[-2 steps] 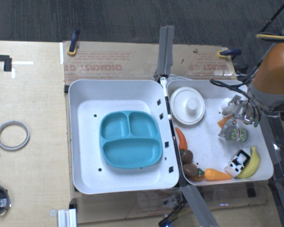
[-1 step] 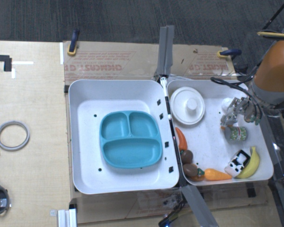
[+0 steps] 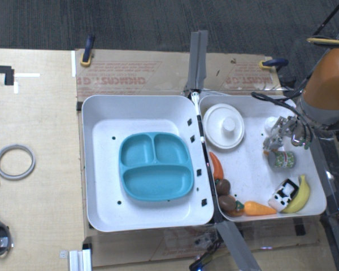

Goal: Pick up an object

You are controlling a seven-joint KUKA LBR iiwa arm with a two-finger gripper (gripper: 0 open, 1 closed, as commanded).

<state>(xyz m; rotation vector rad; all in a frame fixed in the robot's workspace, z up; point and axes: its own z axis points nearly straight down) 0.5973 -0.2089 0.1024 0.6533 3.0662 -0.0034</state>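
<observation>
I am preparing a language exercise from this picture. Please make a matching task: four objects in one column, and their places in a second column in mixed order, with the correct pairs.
Objects
1. blue divided plastic plate
2. round white lid with a knob
3. yellow banana
4. grey tape ring

Places
A. near right corner of the right bin
B. wooden bench, left of both bins
C. middle of the left bin
D. far left part of the right bin

Pairs: 1-C, 2-D, 3-A, 4-B

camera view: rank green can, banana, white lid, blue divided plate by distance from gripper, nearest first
From the gripper:
1. Green can, just below it in the right bin.
2. White lid, to its left, same bin.
3. Banana, right bin's lower right corner; close to the lid's rank.
4. Blue divided plate, in the left bin.
</observation>
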